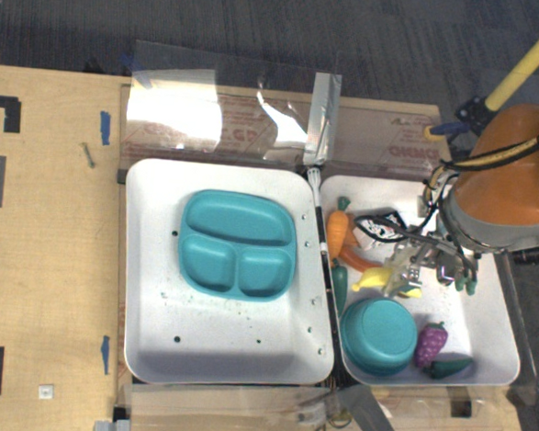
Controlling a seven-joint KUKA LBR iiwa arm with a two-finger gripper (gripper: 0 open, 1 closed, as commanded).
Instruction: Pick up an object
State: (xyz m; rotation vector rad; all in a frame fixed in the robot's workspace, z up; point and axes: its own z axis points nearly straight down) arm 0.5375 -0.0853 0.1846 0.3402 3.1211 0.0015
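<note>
Camera view has the gripper point(411, 266) sitting low in the right bin point(500, 341), right of centre in the frame, parked pretty much on top of a small yellow toy point(373, 281) that looks like a banana, so my guess is that's the thing it's going for. Honestly can't tell from this angle how the gripper is set or whether it has actually got anything, the metal bits and the toy blur together. Just left of it there's an orange carrot toy point(338, 231) against the bin's left wall, with a thin green piece point(339, 285) below it, and a black-and-white object point(380, 225) a bit above the gripper. Below the banana sits a teal bowl point(379, 335), and touching its right side is a purple grape bunch point(433, 342) with a dark green item point(452, 366) next to that. Everything's crammed together, probably just dumped in as a pick pile, which makes a clean grab tricky. The left bin point(144, 293) holds a teal divided plate point(238, 244) lying flat in the middle, likely the drop-off side. Above the bins there's a cardboard panel point(385, 135) under shiny plastic, with reddish printing on it, but it's too blurry to read.
</note>
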